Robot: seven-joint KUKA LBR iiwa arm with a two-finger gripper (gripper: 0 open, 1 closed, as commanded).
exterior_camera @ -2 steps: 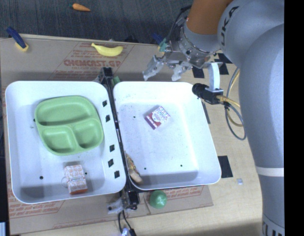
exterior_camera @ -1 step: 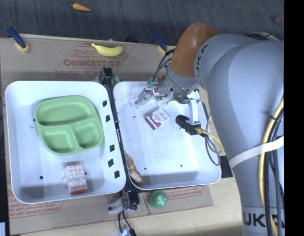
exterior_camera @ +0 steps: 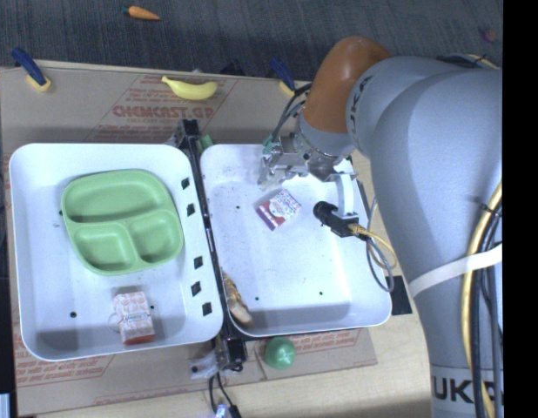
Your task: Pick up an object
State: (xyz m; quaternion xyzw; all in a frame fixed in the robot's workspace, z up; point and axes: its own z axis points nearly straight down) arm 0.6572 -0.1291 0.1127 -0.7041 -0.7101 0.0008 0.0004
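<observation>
A small red, white and purple packet (exterior_camera: 280,207) lies flat in the right bin (exterior_camera: 295,294), toward its far side. My gripper (exterior_camera: 279,164) hangs at the far edge of that bin, just above and behind the packet; nothing shows in its grasp. In the left bin (exterior_camera: 34,259), a second small packet (exterior_camera: 132,315) with red print rests near the front. Behind that packet lies a green divided tray (exterior_camera: 121,220). A brownish object (exterior_camera: 235,303) sits in the front left corner of the right bin.
The grey arm (exterior_camera: 408,146) covers the right side of the right bin, with a black cable plug (exterior_camera: 334,219) hanging over it. A yellow banana (exterior_camera: 191,86) lies on the cardboard behind the bins. A green ball (exterior_camera: 279,352) rests in front of them.
</observation>
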